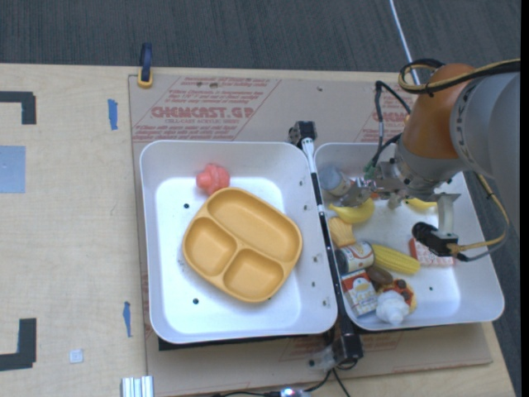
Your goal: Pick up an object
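Note:
My gripper (369, 186) hangs low over the back left part of the right bin (478, 292), with the orange-banded wrist above it. Just in front of it lies a yellow banana (353, 213). A grey roundish item (331, 178) sits to its left, by the bin's wall. Further forward lie a corn cob (395, 260), a small labelled can (355, 257), a red and white packet (359, 290) and a white lump (391, 307). Nothing shows as lifted clear of the bin.
The left bin (161, 246) bears a yellow three-part plate (241, 245) and a pink lump (212, 177) behind it. A black rail (318, 213) divides the two bins. Another yellow piece (421, 206) lies under the wrist.

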{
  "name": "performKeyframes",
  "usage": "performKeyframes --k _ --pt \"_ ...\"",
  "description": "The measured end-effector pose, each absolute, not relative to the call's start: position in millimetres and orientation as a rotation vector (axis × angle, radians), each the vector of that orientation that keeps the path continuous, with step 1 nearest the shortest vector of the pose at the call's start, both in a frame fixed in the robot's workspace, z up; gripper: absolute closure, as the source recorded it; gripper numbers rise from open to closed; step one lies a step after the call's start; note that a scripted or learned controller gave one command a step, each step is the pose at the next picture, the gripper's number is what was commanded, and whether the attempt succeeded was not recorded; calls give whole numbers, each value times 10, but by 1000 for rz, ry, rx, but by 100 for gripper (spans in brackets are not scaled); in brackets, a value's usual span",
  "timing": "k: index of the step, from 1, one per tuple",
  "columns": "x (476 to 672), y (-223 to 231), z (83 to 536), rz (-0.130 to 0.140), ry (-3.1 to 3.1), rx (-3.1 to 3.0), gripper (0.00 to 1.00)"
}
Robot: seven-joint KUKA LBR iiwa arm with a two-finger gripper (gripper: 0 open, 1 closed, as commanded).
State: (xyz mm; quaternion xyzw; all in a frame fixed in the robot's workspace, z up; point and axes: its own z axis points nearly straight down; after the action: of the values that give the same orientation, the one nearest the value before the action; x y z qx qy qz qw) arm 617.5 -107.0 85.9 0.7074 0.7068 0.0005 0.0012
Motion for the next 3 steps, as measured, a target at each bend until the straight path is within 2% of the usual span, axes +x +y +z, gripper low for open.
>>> performKeyframes --k 1,2,3 --pt "6190 -1069 973 6 2216 2218 100" --pt "5662 -589 1855 2 2223 2220 100" --pt "5010 -1297 2000 -1 2220 2223 100"
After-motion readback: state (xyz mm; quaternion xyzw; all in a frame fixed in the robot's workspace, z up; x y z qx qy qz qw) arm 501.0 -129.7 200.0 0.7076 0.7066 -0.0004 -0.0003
